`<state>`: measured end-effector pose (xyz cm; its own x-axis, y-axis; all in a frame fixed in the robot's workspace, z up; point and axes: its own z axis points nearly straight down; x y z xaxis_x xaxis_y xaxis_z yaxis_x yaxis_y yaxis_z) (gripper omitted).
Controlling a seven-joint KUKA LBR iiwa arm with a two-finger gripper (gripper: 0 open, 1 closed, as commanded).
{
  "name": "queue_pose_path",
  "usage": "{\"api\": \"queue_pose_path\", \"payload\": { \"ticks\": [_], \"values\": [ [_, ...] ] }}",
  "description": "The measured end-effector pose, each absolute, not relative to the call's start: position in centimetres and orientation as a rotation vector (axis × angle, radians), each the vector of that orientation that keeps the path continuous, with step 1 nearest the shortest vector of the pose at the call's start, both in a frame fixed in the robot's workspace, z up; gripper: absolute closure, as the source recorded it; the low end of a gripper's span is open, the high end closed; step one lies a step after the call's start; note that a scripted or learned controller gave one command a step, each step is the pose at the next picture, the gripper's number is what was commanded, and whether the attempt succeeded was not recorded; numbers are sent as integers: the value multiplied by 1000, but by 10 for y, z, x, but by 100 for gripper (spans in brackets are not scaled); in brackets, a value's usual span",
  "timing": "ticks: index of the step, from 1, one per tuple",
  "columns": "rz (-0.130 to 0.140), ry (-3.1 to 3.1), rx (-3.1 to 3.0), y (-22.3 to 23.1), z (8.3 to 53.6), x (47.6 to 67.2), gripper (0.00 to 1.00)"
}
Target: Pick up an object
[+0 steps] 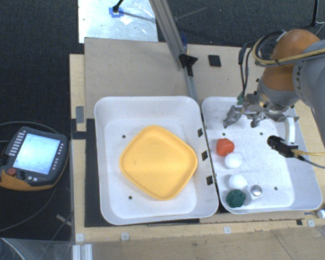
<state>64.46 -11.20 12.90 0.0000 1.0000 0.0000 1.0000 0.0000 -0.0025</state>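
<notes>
Below the open, empty hand (242, 118) lie a red ball (225, 146) and white balls (233, 160).

Grey arm (317, 75), orange wrist band, black cables

Pretty sure I live in a robotics lab or test cell, not anybody's house. I'm bolted next to a plain plywood bench (135, 64) with two shallow white bins (105, 199) side by side on it, and the floor around is dark carpet. A teach pendant (31, 157) with a lit screen sits on that floor with its cable trailing off. There's a metal pole (170, 28) slanting up over the bench, and loose cables (309, 155) hang off my wrist.
</notes>
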Motion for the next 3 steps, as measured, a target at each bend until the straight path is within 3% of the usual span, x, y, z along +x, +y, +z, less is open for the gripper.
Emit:
{"api": "queue_pose_path", "payload": {
  "ticks": [1, 3],
  "values": [
    [-2, -2223, -2223, -112, 142, 646, 100],
    [-5, -2225, -2224, -113, 250, 644, 100]
  ]
}}
